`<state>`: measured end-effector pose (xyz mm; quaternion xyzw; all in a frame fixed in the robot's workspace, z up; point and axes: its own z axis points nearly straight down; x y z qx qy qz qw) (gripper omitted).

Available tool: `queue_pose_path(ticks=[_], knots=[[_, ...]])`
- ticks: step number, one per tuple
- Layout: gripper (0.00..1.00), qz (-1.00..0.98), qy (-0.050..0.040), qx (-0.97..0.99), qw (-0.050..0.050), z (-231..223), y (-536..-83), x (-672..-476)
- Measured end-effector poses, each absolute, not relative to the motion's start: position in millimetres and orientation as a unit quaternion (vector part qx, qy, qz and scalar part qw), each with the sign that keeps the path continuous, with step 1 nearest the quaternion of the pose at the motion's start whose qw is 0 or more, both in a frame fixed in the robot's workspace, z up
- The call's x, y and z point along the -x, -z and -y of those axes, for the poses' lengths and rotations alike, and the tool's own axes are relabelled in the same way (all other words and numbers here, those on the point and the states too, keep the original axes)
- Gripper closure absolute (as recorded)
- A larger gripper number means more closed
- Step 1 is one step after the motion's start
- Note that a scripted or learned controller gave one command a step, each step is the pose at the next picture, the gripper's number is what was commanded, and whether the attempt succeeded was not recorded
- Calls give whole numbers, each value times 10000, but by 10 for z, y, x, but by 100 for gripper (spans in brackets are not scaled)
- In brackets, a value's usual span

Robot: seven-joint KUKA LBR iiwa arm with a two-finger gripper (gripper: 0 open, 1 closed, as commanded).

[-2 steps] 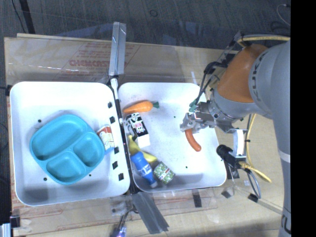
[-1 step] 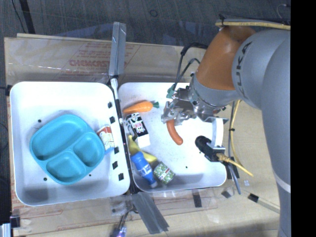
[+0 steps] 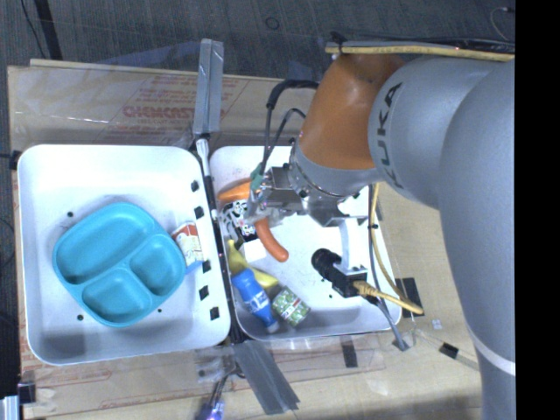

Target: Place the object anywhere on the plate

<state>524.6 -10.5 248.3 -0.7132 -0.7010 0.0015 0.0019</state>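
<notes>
A dark carpeted floor (image 3: 131,16) surrounds the wooden bench (image 3: 105,94). The left bin (image 3: 35,234) holds the blue plate (image 3: 118,265). In the right bin (image 3: 350,318), the gripper (image 3: 262,208) hangs over a sausage (image 3: 273,243), bottle (image 3: 254,296) and can (image 3: 290,306). Its grip state: cannot tell.
</notes>
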Motion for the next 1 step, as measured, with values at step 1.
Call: queue_pose_path(ticks=[1], knots=[[100,6695,-12,7428,10,-718,-2736,-5229]])
